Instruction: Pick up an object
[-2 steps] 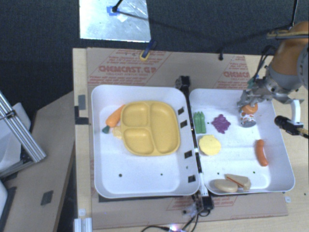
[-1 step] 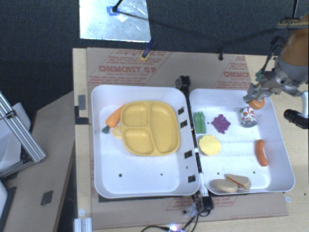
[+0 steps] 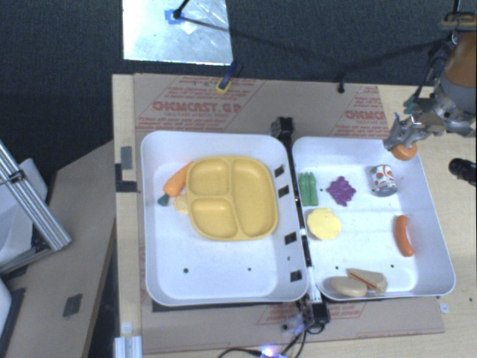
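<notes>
I watched the gripper hang over the far right corner of the right bin, with a small orange ball showing between the jaws, so I judged the jaws were closed on it. The ball sat at about the bin's rim, which I took to mean it was raised off the floor of the bin, though the slant made height hard to read.

The other items lay loose in the right bin: a small can just beside the ball, a purple bunch of grapes, a green vegetable by the inner wall, a yellow round piece, a sausage and a sandwich at the near edge. The left bin held a yellow divided plate with a carrot against its left side. I judged the corner grasp risky, the can being so close.
</notes>
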You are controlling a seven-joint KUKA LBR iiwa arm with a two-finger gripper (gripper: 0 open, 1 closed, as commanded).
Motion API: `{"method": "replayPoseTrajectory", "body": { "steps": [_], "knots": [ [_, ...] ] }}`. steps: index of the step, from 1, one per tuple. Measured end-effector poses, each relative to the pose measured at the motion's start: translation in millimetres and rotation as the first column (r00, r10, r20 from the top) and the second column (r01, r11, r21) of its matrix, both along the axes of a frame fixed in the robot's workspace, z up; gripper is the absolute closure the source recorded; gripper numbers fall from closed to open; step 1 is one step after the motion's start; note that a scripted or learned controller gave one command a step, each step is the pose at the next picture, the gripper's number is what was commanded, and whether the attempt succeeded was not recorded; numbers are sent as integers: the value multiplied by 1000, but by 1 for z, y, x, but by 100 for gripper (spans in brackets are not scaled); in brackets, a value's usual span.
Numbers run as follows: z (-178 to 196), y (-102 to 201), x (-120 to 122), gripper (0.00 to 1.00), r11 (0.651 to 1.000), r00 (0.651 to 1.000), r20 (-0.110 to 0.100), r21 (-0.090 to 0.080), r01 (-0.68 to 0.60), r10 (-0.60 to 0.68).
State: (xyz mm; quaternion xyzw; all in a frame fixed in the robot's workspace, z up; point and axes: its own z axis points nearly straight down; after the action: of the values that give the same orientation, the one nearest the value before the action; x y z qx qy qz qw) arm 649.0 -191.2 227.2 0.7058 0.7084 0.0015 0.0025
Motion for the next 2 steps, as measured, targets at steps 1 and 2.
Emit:
{"method": "replayPoseTrajectory", "body": {
  "steps": [1,2],
  "knots": [
    [3,39,-16,100,1000,1000,-4,2,-4,4],
    [13,90,-35,100,1000,1000,-5,4,-6,6]
  ]
}}
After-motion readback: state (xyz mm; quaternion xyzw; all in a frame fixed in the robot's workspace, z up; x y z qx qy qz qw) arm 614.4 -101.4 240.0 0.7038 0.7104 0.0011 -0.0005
